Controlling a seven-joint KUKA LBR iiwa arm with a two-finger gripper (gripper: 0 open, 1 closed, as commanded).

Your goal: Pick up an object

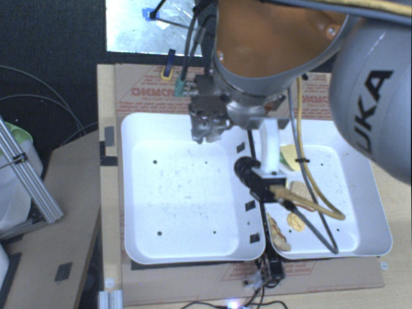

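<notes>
**The claw hangs over the left bin, the things lie in the right bin**

From the camera above, you see the big grey arm with its orange band [270, 31] reaching in over both bins. The dark metal claw [207, 129] hangs over the far edge of the shallow white left bin [138, 237]. You cannot tell if the claw is released or clenched, and nothing shows in it.

The things to pick up lie in the shallow white right bin [370, 211]. There is a pale yellow-green flat piece [290, 154] near the far side. Closer to you sit a tan lumpy piece [300, 190], a small yellow piece [296, 222] and a light brown piece [279, 235].

So the things lie to the right of the claw and nearer to you. The yellow-green piece looks nearest, so you would probably move right across the wall between the bins.
</notes>
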